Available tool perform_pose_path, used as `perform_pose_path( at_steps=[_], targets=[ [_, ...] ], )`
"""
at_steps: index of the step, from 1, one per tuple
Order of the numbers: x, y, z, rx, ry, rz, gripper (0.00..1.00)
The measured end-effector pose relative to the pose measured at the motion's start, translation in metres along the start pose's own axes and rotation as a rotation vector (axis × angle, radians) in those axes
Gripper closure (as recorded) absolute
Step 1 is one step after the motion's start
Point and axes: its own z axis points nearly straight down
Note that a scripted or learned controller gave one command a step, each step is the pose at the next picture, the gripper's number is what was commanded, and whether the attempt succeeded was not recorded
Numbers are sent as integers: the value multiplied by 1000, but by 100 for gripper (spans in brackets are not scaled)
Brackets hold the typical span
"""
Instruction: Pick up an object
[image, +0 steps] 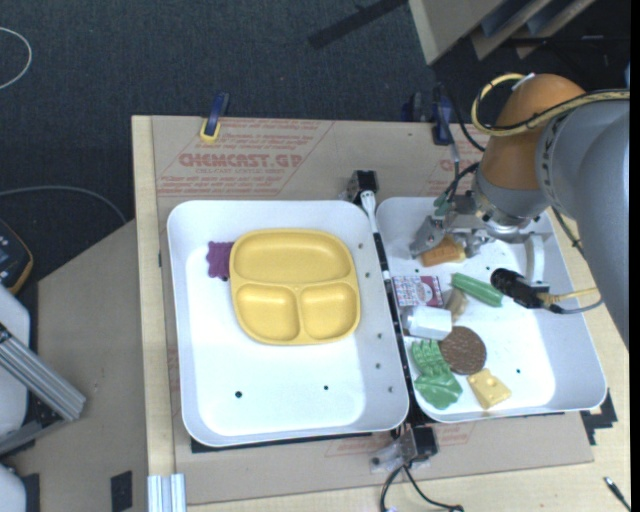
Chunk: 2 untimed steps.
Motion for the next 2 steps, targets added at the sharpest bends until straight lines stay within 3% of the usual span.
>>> perform_pose_path(
  at_steps=[1,2],
  targets=[
    [0,2,-15,-9,-1,0,100],
    [-3,3,-80,-16,-3,1,100]
  ],
)
